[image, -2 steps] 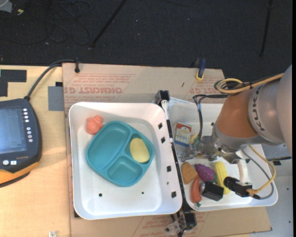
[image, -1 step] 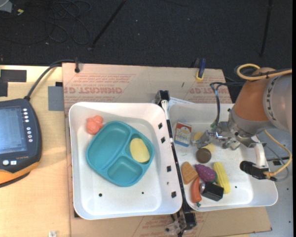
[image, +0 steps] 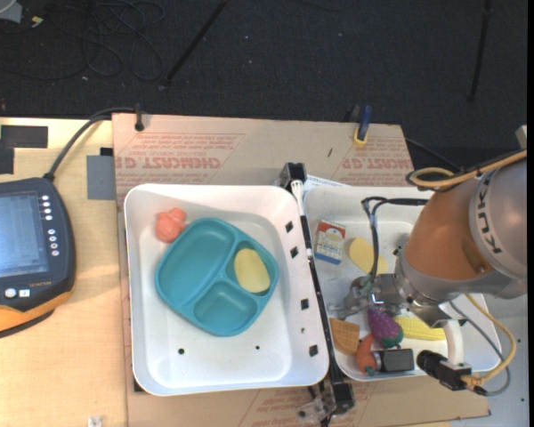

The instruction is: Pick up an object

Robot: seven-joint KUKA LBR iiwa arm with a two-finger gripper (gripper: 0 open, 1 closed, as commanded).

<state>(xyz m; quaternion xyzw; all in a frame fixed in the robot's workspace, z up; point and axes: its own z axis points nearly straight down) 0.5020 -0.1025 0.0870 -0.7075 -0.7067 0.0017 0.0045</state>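
Over right bin (image: 338,205), arm (image: 467,229) bent low

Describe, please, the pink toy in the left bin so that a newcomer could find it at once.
Start at the left bin, which holds a teal divided tray. The pink toy lies on the white floor beside the tray's upper left edge. Unlike the yellow piece, it sits outside the tray.

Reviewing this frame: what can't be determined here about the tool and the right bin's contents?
- Tool: finger state unreadable in the camera view; the wrist and clutter mask it.
- Right bin: its right part is covered by the arm.
- Purple toy: contact with the tool unclear.
- Small carton: print too small to read.
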